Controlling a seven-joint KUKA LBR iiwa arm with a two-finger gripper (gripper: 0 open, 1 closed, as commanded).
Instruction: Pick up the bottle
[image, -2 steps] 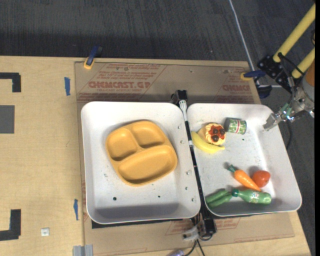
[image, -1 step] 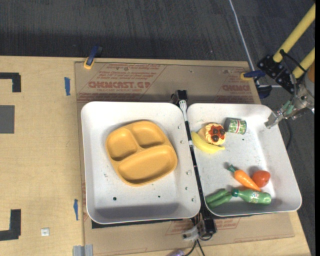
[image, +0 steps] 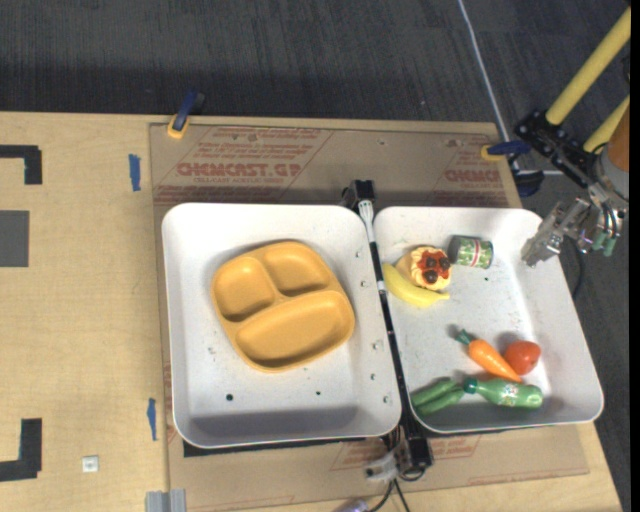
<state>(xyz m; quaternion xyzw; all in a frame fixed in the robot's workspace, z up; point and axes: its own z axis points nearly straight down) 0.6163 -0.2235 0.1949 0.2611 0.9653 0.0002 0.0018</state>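
Metal-grey, the two-finger claw (image: 548, 240) hangs over the right white plastic bin's (image: 560, 300) far right edge; I cannot tell its state from here. Just to its left lies a small green-labelled can (image: 470, 252), then a yellow banana with a red-topped pastry (image: 425, 275). Nearer me sit an orange carrot (image: 485, 355), a red tomato (image: 522, 355) and the green plastic bottle (image: 510, 394), lying flat, well apart. Farthest left, a yellow divided tray (image: 283, 302) sits in the left bin (image: 190, 330).
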